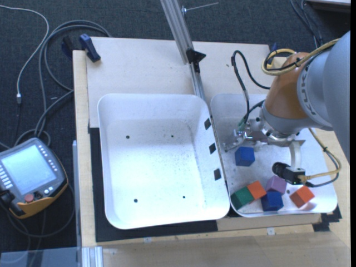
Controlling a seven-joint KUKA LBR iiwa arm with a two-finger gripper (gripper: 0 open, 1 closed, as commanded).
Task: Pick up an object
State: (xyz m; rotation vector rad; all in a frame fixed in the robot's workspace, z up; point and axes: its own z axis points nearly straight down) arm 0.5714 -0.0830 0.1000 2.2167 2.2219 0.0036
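KUKA iiwa arm (pixel 325 88), grey with orange band

Rounded grey casing with a smooth finish; broad orange band (pixel 283 96) above the wrist; metallic silver wrist fittings (pixel 250 133) below the band. Black cable (pixel 240 77) loops up from the wrist; yellow cabling (pixel 278 57) coils at the band's upper edge. A small black module (pixel 288 173) with a yellow lead hangs beneath.

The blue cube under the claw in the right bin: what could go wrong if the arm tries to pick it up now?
1. The blue cube lies apart from the other blocks, but the claw seems offset toward its upper edge, so it may push the cube rather than grip it.
2. The arm's cables hang low over the purple block and orange block; they may drag these.
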